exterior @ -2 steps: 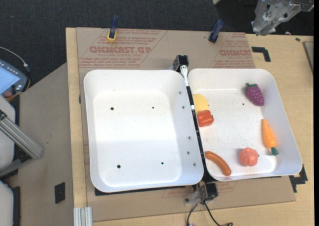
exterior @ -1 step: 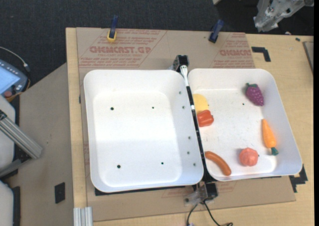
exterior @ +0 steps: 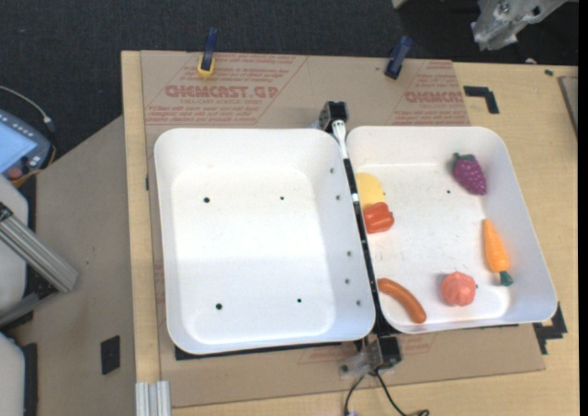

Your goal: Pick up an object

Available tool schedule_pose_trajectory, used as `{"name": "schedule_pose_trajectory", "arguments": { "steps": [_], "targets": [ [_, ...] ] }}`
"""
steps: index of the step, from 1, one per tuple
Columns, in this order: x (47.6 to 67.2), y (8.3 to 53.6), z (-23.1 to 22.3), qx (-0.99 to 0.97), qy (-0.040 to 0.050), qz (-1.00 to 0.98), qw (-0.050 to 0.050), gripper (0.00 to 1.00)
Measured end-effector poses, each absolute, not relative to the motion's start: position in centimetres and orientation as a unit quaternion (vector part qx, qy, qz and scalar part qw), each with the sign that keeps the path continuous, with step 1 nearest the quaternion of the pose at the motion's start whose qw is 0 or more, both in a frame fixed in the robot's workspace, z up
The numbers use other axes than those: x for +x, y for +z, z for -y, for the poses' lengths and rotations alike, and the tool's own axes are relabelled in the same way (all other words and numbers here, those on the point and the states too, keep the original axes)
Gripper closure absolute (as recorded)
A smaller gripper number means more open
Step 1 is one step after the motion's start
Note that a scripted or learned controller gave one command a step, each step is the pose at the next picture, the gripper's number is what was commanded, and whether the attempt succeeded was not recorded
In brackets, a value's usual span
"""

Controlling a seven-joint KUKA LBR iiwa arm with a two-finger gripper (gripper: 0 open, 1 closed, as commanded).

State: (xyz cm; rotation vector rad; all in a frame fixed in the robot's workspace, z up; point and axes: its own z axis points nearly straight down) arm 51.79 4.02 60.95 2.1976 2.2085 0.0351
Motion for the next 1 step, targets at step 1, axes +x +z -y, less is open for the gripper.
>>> {"name": "schedule_pose_trajectory", "arguments": {
  "steps": [1],
  "targets": [
    [51.85, 62.02, -4.06, 0.705, 0.0129, -0.709, 0.015, 1.0]
  ]
}}
